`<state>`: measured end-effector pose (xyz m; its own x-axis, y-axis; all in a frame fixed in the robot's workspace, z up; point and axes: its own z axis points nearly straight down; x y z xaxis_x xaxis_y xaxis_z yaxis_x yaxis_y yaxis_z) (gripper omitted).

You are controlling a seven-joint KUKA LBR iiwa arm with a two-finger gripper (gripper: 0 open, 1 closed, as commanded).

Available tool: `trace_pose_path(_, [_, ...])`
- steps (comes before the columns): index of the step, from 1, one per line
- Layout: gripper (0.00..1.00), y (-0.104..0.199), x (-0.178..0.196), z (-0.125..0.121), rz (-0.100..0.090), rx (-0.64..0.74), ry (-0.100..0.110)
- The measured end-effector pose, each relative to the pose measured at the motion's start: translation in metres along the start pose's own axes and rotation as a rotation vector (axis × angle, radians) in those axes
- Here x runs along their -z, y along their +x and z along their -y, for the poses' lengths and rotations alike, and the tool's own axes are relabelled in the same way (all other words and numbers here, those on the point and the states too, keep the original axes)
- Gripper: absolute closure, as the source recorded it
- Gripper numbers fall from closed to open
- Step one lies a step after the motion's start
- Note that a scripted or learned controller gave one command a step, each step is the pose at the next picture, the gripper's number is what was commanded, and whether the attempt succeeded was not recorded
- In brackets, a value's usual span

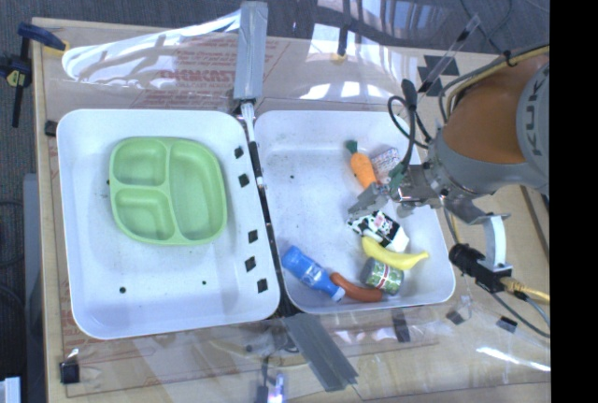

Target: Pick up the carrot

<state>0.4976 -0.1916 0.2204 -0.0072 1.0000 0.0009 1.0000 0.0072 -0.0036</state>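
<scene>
The jaws hang low in the right bin, spread apart and holding nothing. The carrot lies just beyond them, toward the bin's far wall. A black-and-white packet sits beneath, its print unreadable; a banana lies nearer.

A single fixed camera looks down at a slant from above the bench, taking in both white bins, with the arm entering from the right.
</scene>
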Motion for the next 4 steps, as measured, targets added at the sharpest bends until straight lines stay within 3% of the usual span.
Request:
trace_pose_path(1, [0.00, -0.005, -0.059, -0.058, 0.001, -0.054, 0.000])
trace_pose_path(2, [0.00, 0.021, -0.051, -0.107, 0.000, -0.232, -0.001])
trace_pose_path(3, [0.00, -0.013, -0.129, -0.142, 0.001, -0.134, -0.001])
trace_pose_path(4, [0.00, 0.033, -0.129, -0.154, -0.001, -0.118, 0.002])
